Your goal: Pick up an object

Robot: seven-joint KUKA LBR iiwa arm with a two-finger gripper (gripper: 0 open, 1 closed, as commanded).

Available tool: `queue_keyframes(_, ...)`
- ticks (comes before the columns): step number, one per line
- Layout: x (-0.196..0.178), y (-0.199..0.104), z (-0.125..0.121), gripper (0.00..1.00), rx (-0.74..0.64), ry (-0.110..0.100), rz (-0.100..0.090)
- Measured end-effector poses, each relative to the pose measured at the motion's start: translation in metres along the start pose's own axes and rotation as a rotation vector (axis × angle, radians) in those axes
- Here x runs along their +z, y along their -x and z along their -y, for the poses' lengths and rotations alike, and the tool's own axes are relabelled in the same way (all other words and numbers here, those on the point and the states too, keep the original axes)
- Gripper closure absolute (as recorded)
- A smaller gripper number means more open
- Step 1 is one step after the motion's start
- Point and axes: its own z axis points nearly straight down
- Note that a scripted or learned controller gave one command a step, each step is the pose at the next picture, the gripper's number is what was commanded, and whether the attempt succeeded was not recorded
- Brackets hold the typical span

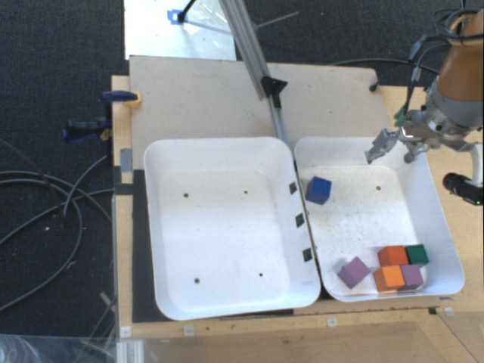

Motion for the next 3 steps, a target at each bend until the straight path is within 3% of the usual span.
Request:
queue_keyframes(1,-0.032,0.003,-0.010,0.00,0.000,0.004,0.001)
queue_keyframes(2,0.062,-0.069,0.071,0.00,-0.002,-0.012,-0.006)
queue_keyframes(3,0.123,-0.046,0.005,0.00,0.003,0.023,0.003)
